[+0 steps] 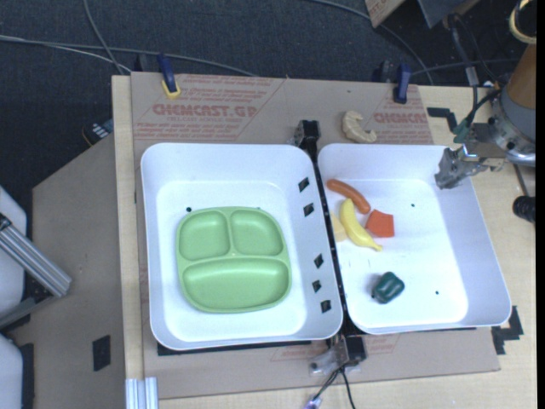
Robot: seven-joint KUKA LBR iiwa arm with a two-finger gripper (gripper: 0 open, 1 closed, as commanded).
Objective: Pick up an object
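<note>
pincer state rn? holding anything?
Pincer: cannot be told; it sits at the right bin's top right rim, apart from the toy food.

Red print runs across the brown paper sheet (255, 100) that covers my tabletop (77, 203), behind the two bins. Behind the left bin (153, 228) I read "CHEMCAST G.P" in large red capitals, with lines of smaller red print above and below it that are too small to make out. Behind the right bin (477, 228) the same red lettering shows again, partly hidden by a pale object (358, 126) lying on it; I can only make out "CHEMCAST". More small red print near the front edge is illegible.
</note>
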